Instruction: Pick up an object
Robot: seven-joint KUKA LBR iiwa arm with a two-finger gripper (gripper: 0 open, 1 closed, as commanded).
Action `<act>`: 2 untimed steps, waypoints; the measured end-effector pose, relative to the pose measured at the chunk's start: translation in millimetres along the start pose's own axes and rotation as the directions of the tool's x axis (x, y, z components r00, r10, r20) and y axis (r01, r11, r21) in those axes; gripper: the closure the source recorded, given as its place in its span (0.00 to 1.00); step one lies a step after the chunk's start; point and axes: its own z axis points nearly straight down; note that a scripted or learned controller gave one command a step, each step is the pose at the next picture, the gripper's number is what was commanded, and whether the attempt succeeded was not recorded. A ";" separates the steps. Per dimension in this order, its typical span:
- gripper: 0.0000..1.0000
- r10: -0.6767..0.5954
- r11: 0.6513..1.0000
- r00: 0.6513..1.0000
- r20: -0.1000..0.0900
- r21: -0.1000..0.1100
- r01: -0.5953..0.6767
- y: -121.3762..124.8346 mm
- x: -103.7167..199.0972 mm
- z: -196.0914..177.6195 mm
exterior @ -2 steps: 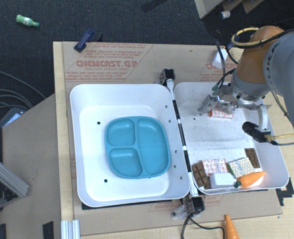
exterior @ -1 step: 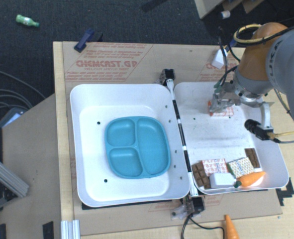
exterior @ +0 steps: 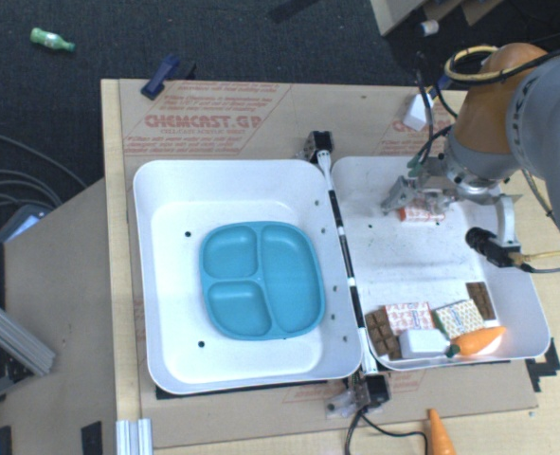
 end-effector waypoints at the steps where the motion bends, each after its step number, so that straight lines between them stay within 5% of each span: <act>1: 0.00 0.000 1.000 1.000 -0.004 0.006 0.000 29.8 -1.1 11.7; 2: 1.00 -0.001 1.000 1.000 0.001 0.001 0.001 31.2 -2.3 0.0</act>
